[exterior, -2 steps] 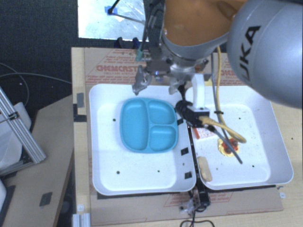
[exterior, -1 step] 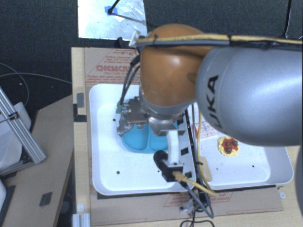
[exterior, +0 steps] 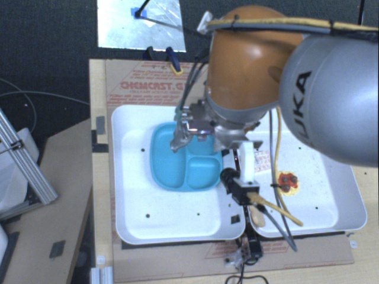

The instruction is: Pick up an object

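Observation:
A blue divided plate [exterior: 183,173] lies in the left white bin [exterior: 136,218], toward its right side. My gripper [exterior: 179,139] hangs under the orange-banded wrist [exterior: 249,64], just over the plate's upper edge. No object shows in it. In the right bin [exterior: 331,215] a wooden spoon [exterior: 277,209] lies near the front left corner. A small red and orange item [exterior: 288,182] sits a little behind the spoon. The arm hides most of the right bin's back part.
A white printed card [exterior: 262,158] lies in the right bin beside the arm's cables. A black fitting [exterior: 237,188] sits at the wall between the bins. Cardboard [exterior: 148,84] underlies both bins. A shiny sheet [exterior: 139,16] lies behind them.

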